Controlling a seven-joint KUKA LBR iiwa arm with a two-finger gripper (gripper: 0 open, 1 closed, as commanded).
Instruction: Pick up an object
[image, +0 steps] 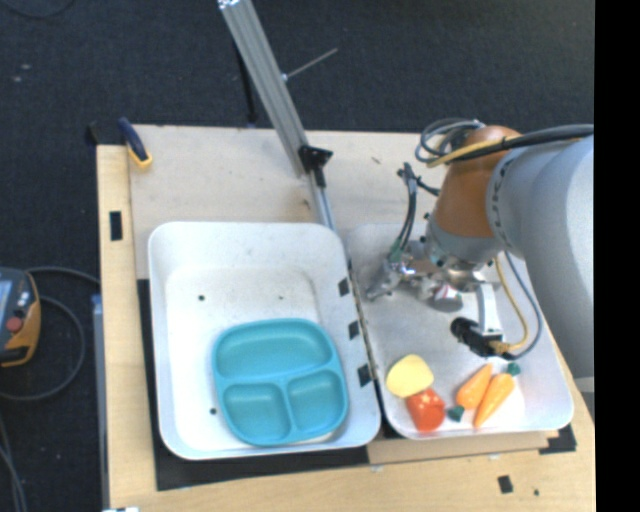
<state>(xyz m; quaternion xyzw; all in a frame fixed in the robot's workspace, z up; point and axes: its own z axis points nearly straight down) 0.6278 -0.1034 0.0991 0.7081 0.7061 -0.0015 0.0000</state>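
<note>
Toy vegetables are lying at lower right: a yellow piece (409, 376), red pepper (426, 409), two orange carrots (487, 392); the gripper (455, 300) is hovering above, grip state impossible to tell.

Two smooth white plastic bins (180, 300) sit on a matt, pale wooden counter (220, 170). Inside the left bin, a teal divided plate (280, 382) shows a satin plastic sheen. Beside the plate's bin, glossy toy carrots (487, 392) and a waxy-looking yellow lemon (409, 376).
</note>
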